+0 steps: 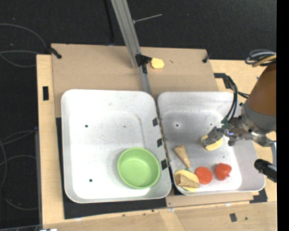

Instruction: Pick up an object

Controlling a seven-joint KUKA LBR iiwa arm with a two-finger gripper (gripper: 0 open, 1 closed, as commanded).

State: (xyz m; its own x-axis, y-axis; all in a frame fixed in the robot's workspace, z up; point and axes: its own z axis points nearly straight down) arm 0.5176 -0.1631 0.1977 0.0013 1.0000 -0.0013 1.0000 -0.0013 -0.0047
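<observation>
Smooth plastic green bowl in a glossy white bin on matt brown board

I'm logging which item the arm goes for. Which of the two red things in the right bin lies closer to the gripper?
The red piece on the right, below the gripper. The rounder red one lies further left, beside the yellow-tan piece.

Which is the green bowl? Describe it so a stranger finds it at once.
Start at the left white bin of the two. In its near right corner sits the green bowl, round and open side up. It is the one green thing; the small red and yellow items lie in the right bin.
</observation>
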